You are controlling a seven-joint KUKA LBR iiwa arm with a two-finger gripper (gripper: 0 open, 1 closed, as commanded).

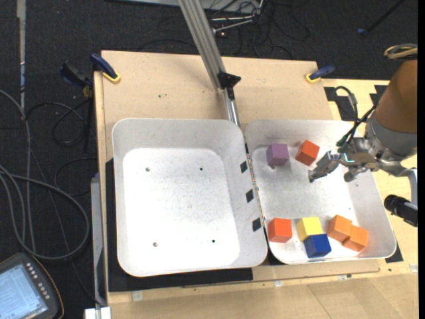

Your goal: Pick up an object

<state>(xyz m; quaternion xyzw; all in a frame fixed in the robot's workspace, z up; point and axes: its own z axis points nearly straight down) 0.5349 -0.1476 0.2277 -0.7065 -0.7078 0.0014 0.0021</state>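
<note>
No text, label, brand, number or sign can be read anywhere here. The small screen (20,291), far to the left of the gripper (330,167) and below it at the frame's corner, glows pale blue and may carry writing, but it is too small and blurred to make out. The coloured blocks near the gripper have plain faces.

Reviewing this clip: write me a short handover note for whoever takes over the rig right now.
End effector: over the right bin, just below the upper orange block, with nothing seen between its fingers.
Blocks, all in the right bin: purple block and an orange one near the top; along the bottom edge an orange block, yellow block, blue block and two orange blocks in the corner.
Done: nothing lifted.
Left: grasp and lift one block.
</note>
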